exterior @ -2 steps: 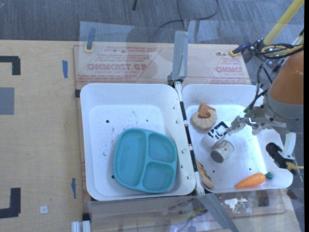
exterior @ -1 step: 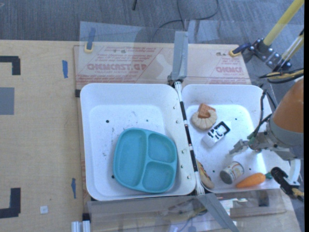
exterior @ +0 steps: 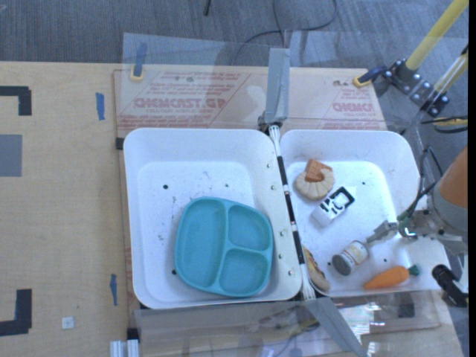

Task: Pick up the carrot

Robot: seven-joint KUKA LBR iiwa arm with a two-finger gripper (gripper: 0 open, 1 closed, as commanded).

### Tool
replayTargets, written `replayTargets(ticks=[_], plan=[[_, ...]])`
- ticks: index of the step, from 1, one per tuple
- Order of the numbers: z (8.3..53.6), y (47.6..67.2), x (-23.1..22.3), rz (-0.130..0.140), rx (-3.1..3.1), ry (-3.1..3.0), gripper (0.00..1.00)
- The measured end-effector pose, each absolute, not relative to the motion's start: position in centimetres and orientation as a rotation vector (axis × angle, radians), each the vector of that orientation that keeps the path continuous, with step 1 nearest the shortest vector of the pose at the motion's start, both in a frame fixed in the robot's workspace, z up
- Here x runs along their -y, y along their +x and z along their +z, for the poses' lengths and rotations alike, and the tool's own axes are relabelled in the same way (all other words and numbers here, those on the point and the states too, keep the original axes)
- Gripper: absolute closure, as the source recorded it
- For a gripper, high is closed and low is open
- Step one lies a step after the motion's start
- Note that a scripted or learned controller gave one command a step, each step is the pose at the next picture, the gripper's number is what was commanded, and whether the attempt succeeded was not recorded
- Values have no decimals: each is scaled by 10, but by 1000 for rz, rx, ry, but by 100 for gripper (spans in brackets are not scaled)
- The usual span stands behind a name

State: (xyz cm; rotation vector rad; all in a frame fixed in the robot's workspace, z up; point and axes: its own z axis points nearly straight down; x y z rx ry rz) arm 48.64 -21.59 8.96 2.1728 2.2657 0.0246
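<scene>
While the bench (exterior: pixel 59 222) fills the left of the frame with its tan surface and black corner marks, two white bins sit side by side at the centre and right. Left bin (exterior: pixel 149 162): a teal divided tray (exterior: pixel 223 248) lies flat in its lower half, three compartments facing up. Along the divider between the bins, at the lower edge, a tan item (exterior: pixel 318 272) lies against the right bin's left wall; its type cannot be read. Right bin (exterior: pixel 372 143): a shell-like pastry (exterior: pixel 314 180) rests in the upper left part, and just below and right of it lies a white box (exterior: pixel 333 205) with black markings. Lower centre, a small can (exterior: pixel 350 257) lies on its side. The carrot (exterior: pixel 388 277) lies flat near the bin's lower right corner, orange body pointing left, green top to the right, just right of the can and apart from it. Gripper (exterior: pixel 387 230): it enters from the right edge, above the carrot and upper right of the can, with nothing between its tips. Whether the claw is spread or pressed together cannot be told.
</scene>
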Motion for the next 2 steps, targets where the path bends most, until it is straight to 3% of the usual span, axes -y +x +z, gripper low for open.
replayTargets(ticks=[1,2], plan=[[89,483,221,11,-2574,1798,0],[88,482,172,4,-2606,1737,0]])
